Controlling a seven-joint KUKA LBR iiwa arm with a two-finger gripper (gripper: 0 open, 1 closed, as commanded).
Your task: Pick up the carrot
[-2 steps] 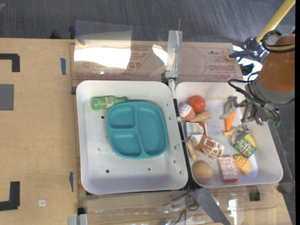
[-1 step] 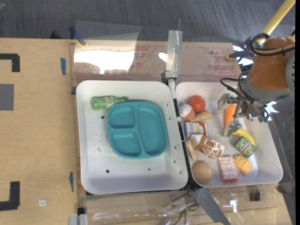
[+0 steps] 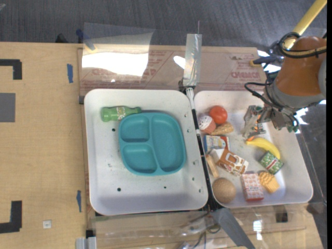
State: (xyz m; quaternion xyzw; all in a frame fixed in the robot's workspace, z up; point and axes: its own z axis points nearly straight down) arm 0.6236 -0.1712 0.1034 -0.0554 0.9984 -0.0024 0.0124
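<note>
Lowest in the frame, in the right bin [image 3: 303, 183], sit a round brown ball [image 3: 224, 189] and a small red carton [image 3: 252, 186], with a yellow waffle-like piece [image 3: 268, 181] beside them. Above these lie a green can [image 3: 271, 163] and a banana [image 3: 265, 146]. The tool [image 3: 253, 130] hangs at the banana's left end, and whether it is spread or pressed together cannot be told. A small orange bit, apparently the carrot [image 3: 251, 137], shows just under it. A tomato [image 3: 218, 114] lies to the left. The left bin [image 3: 98, 185] holds a teal divided plate [image 3: 153, 143] and a green bottle [image 3: 119, 112]
</note>
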